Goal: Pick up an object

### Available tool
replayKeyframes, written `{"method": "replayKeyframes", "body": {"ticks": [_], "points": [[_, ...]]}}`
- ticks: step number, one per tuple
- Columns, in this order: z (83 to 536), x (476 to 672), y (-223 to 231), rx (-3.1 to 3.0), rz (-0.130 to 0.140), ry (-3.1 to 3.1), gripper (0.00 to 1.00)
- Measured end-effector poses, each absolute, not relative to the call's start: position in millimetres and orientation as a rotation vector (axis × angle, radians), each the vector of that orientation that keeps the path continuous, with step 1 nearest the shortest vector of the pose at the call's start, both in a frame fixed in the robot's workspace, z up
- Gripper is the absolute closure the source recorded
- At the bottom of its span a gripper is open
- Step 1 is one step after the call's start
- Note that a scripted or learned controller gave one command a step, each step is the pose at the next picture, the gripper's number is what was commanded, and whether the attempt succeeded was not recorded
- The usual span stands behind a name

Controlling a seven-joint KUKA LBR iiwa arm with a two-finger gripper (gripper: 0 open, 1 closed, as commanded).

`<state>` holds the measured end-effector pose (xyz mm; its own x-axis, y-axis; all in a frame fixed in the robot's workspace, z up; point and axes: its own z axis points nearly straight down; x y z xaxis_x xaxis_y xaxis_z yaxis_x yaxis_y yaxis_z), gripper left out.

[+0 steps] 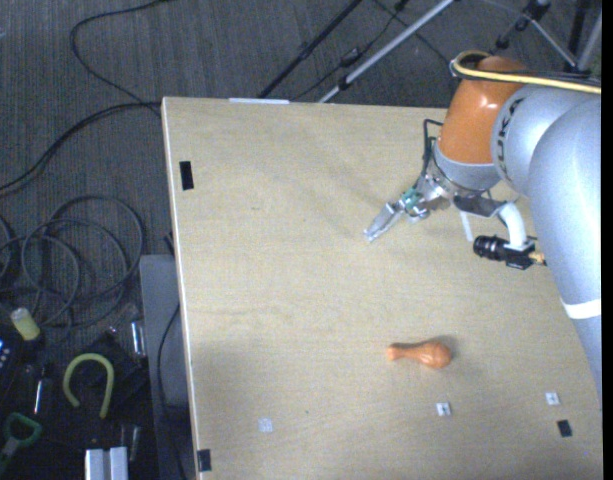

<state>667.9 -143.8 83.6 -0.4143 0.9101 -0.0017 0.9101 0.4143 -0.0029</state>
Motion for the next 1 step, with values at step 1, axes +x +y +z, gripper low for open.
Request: {"method": "replayKeyframes", "body": {"ticks": [1], "points": [[84.0,668.3,-104.9,-1.568,0.003,-2.723,0.0]]}}
